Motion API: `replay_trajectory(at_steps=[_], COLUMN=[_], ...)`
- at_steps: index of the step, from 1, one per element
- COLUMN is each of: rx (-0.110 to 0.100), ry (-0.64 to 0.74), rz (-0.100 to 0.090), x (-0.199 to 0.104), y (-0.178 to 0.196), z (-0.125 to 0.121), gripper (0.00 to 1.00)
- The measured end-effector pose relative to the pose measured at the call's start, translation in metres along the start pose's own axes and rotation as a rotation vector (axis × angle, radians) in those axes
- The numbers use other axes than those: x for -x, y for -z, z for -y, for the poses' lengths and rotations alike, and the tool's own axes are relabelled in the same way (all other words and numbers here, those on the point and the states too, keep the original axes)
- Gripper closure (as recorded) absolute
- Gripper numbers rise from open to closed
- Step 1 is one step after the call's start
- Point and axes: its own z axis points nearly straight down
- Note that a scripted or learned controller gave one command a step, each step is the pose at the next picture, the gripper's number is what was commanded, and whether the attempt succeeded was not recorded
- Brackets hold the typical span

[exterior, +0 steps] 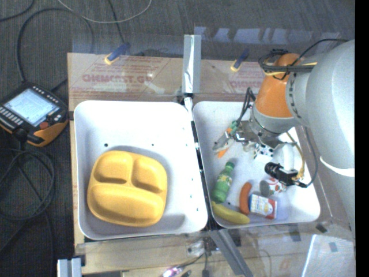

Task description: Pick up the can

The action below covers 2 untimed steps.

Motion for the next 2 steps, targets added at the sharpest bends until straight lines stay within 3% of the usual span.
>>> replay_trajectory(at_steps=[1,2], rx=[-0.001,-0.005], ry=[-0.001,-0.135], rz=[0.001,-0.002], x=[0.000,-0.048], y=[0.007,0.130], z=[0.000,-0.025], gripper=[1.00,1.00])
